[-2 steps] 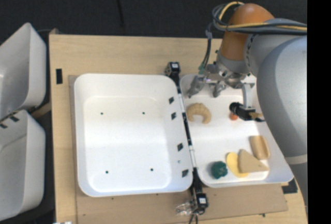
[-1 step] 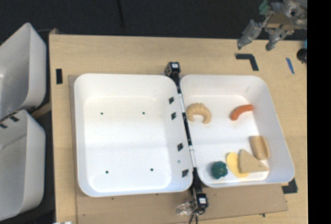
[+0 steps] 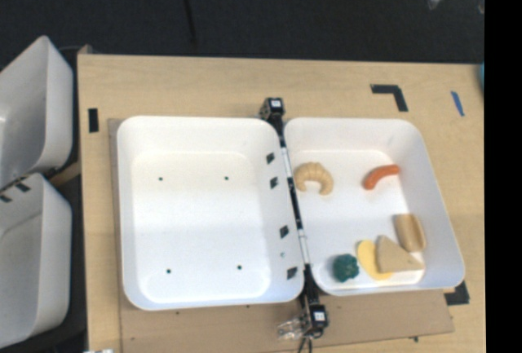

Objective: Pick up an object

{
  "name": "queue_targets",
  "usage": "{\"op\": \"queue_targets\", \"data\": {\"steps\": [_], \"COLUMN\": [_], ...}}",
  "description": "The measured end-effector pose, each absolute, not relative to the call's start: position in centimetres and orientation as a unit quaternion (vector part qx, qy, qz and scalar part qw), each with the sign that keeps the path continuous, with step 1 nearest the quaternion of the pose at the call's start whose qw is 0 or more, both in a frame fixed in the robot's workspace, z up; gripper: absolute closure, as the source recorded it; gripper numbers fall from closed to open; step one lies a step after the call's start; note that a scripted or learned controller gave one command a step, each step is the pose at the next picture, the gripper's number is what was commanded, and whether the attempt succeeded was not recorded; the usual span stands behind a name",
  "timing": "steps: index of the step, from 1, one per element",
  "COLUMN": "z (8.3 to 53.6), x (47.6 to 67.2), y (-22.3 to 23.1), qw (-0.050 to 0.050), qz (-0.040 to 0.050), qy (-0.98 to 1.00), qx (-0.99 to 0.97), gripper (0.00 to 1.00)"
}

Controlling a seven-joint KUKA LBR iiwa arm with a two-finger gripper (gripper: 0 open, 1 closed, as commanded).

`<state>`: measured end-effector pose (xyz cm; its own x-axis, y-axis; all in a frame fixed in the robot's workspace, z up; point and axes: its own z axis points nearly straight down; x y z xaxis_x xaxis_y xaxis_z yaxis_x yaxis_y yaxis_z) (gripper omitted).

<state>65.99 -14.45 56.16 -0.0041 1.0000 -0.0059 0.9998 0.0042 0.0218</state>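
All the stuff is sitting in the right bin [image 3: 424, 149]: a croissant [image 3: 315, 178] near its left wall, an orange sausage [image 3: 381, 175] toward the upper right, and a bread roll [image 3: 409, 231], a tan wedge [image 3: 395, 257], a yellow piece [image 3: 369, 258] and a green lump [image 3: 345, 266] crowding the lower right. The left bin [image 3: 196, 213] is lying just beside it on the wooden bench [image 3: 204, 82].
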Motion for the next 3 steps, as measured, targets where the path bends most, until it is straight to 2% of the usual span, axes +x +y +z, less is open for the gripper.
{"op": "queue_targets", "data": {"steps": [1, 2, 3], "z": [55.4, 55.4, 55.0], "x": [57.4, 48.7, 49.0], "y": [-10.5, -5.8, 5.3], "qw": [0.001, 0.002, 0.000], "qz": [0.0014, 0.0022, 0.0009], "qy": [0.709, 0.709, 0.712], "qx": [0.705, 0.705, 0.702], "gripper": [0.00, 0.00, 0.00]}}
